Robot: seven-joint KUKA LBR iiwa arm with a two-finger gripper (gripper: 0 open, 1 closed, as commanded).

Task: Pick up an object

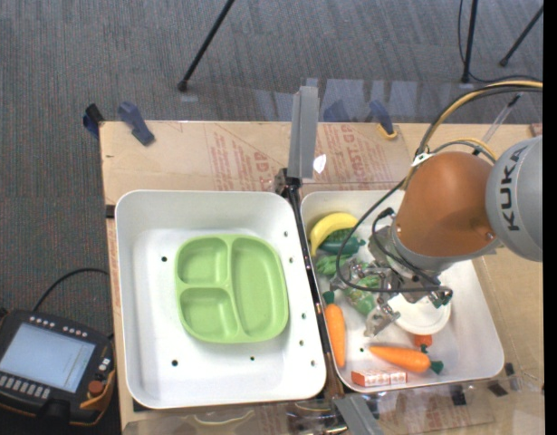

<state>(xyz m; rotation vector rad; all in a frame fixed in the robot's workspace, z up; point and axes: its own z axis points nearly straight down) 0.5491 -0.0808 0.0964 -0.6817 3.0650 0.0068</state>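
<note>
Low over the right bin [492, 333], the gripper [383, 316] hangs among crowded toy food; whether it is clenched I cannot tell. Two carrots [336, 333] lie beside it, so neighbours could deflect a grasp.

This is a robotics lab, not a home or kitchen: grey carpet [97, 53] lies beyond the hand [379, 308], with tripod legs [208, 34] standing on it. A plywood worktop [196, 157] carries two white bins [133, 243], and a teach pendant [47, 359] with a screen sits on the floor far to the hand's left. Cables [459, 116] loop over the grey and orange arm [446, 207] above the hand, and blue clamps [133, 120] grip the worktop's far edge.
</note>
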